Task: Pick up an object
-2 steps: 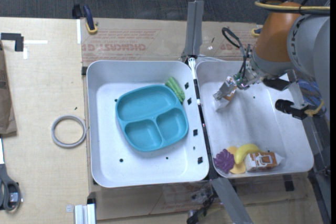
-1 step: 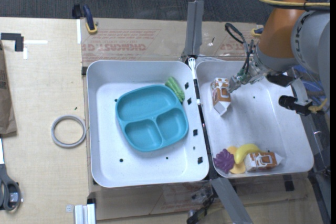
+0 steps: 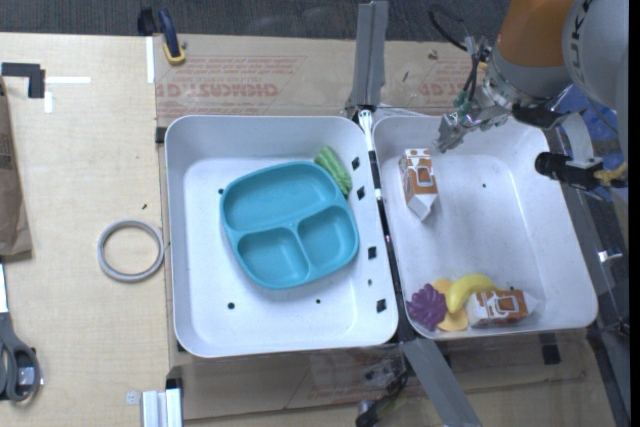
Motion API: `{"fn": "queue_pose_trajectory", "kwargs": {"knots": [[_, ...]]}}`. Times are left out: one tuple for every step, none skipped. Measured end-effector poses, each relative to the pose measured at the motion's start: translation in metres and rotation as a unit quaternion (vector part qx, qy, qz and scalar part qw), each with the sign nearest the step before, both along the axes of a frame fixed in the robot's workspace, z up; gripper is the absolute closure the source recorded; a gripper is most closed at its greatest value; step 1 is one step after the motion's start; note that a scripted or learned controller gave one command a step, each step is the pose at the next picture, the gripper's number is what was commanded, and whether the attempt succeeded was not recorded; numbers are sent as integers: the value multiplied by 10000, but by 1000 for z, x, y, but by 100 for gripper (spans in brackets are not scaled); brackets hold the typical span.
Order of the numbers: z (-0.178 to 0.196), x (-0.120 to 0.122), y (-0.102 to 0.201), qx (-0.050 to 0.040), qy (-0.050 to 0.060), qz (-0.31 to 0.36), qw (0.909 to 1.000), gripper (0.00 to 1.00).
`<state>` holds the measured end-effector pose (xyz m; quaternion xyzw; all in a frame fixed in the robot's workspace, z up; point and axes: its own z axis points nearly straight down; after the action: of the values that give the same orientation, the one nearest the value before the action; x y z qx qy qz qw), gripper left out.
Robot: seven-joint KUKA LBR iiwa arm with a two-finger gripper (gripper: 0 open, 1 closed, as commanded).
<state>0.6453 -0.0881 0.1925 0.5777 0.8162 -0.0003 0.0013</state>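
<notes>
White right bin (image 3: 540, 215); fingers (image 3: 453, 132) above carton (image 3: 419, 183), apart.

A roll of tape (image 3: 131, 249) lies flat on the table (image 3: 80, 175) left of the bins. Scissors (image 3: 15, 365) sit near the lower left edge. A blue-handled clamp (image 3: 170, 37) grips the cardboard sheet (image 3: 260, 75) behind.
</notes>
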Motion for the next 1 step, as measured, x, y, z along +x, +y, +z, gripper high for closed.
{"fn": "queue_pose_trajectory", "kwargs": {"knots": [[0,0,0,1,4,-1,10000,0]]}}
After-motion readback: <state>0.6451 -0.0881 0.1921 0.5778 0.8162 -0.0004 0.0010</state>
